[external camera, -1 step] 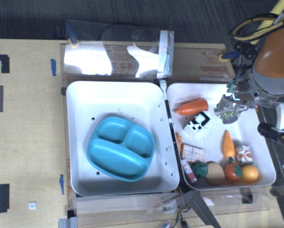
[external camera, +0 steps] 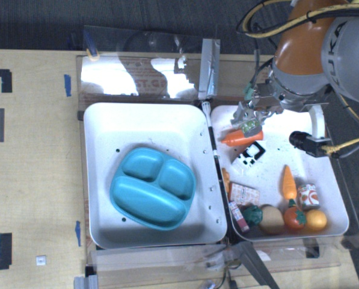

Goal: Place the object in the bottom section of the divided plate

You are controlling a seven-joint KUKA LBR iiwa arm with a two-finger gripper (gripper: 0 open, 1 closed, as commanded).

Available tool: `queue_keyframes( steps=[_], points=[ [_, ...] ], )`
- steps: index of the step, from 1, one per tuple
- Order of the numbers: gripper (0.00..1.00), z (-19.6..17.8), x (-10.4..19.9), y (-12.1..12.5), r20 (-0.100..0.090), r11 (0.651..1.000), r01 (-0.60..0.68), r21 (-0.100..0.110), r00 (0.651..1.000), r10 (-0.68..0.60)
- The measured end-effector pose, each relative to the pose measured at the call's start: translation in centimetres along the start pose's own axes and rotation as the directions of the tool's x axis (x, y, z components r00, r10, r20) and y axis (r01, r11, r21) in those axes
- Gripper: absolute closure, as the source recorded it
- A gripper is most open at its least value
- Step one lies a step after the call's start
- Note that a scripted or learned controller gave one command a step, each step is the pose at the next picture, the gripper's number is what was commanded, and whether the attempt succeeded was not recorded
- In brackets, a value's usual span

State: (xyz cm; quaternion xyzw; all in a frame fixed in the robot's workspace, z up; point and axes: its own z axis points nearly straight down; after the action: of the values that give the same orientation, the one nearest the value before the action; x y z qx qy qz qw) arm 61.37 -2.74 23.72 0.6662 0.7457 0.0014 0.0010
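The gripper (external camera: pixel 249 120) hangs over the upper part of the right bin (external camera: pixel 338 218), its fingers pinching the leafy end of a toy carrot (external camera: pixel 240 138), which sits just below them, near the bin's left wall. The carrot looks light, stiff and smooth (probably plastic, so apt to slip); a grip across its thicker orange body seems safer. The blue divided plate (external camera: pixel 152 187) waits in the left bin (external camera: pixel 95 161).

Hidden and cropped parts over the right bin

The arm (external camera: pixel 323 47) is cut off by the top and right edges. The gripper (external camera: pixel 249 122) fingers are too blurred to be judged. The leafy end of the carrot (external camera: pixel 240 138) is overlapped by them.
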Motion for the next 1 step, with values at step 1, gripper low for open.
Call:
queue_keyframes(
  steps=[1],
  points=[
    [1.00, 0.84, 8.60, 6.29, -0.001, 0.988, 0.158, 0.001, 0.988, -0.158]
  ],
)
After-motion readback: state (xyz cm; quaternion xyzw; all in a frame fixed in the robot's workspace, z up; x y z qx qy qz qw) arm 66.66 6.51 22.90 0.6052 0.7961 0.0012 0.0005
